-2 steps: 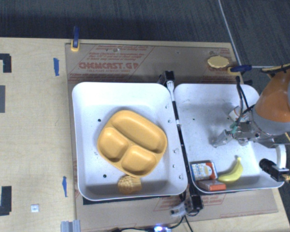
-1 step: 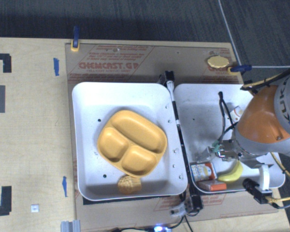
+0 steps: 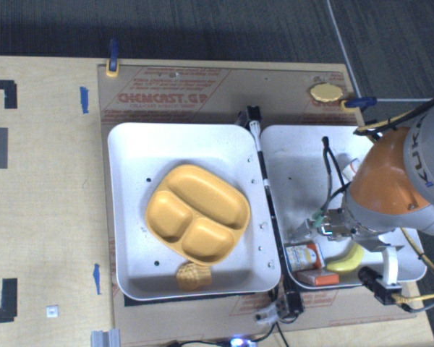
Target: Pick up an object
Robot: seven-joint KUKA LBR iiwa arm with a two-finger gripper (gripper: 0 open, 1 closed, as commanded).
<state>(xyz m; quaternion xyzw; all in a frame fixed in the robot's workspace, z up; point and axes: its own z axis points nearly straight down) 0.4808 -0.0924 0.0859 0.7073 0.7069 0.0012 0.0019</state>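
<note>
Near the right bin's front wall lie a banana and a small carton, the gripper just above them. Its grip state I cannot tell. Best descend squarely over the banana.

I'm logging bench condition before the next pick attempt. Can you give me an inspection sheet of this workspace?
Surface: two white bins, left bin and right bin, on a brown board.
Job's things: yellow divided tray and a tan lump in the left bin; banana and small carton in the right bin's near corner.
Clutter: tan disc on the board.
Grippers: pincer low over the right bin; nothing seen held.
Cables: black cables along the arm.
Surroundings: dark carpet.
</note>
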